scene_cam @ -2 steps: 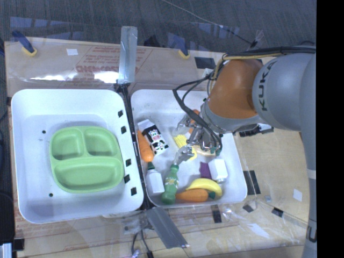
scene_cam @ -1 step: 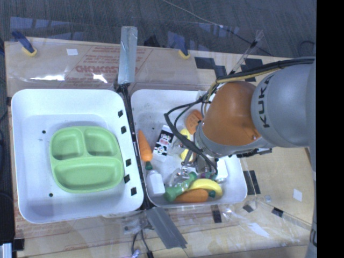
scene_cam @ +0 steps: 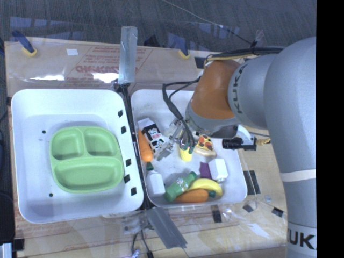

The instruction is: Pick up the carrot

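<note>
We see the gripper (scene_cam: pixel 173 142) mid-frame, jaws spread, empty, just right of the carrot (scene_cam: pixel 144 147); we should shift left, straddle it, then close.

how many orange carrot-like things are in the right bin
2: one carrot lies along the right bin's left wall; another orange piece lies at its near edge beside the banana. The arm may hide more.
</note>
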Available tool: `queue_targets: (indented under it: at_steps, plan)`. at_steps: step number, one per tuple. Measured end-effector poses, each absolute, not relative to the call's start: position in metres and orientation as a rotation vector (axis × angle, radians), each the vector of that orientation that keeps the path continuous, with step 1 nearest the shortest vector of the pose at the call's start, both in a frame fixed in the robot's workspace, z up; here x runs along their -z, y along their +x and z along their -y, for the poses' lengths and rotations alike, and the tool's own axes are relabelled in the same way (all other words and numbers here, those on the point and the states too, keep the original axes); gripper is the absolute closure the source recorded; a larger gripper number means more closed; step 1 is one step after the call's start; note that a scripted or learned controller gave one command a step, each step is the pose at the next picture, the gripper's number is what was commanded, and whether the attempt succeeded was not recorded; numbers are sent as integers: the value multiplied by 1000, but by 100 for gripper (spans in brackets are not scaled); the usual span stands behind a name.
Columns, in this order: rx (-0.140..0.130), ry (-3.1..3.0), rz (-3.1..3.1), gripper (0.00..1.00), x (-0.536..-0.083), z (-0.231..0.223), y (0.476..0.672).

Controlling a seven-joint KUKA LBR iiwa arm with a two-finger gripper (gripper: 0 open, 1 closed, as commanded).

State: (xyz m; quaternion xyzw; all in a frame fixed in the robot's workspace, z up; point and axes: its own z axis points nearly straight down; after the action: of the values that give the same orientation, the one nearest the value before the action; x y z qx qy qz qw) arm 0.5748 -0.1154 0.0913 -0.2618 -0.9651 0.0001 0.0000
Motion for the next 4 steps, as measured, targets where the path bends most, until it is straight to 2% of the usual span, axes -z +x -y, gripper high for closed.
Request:
queue_targets:
  at_steps: [1,2,3,4]
  plan:
    - [-1,-801,3042,0,-154,145,520]
    - [0,-511,3100,0,-91,189,580]
    - [1,-150,3139,0,-115,188,509]
    - [0,-597,3089,0,-94,210,556]
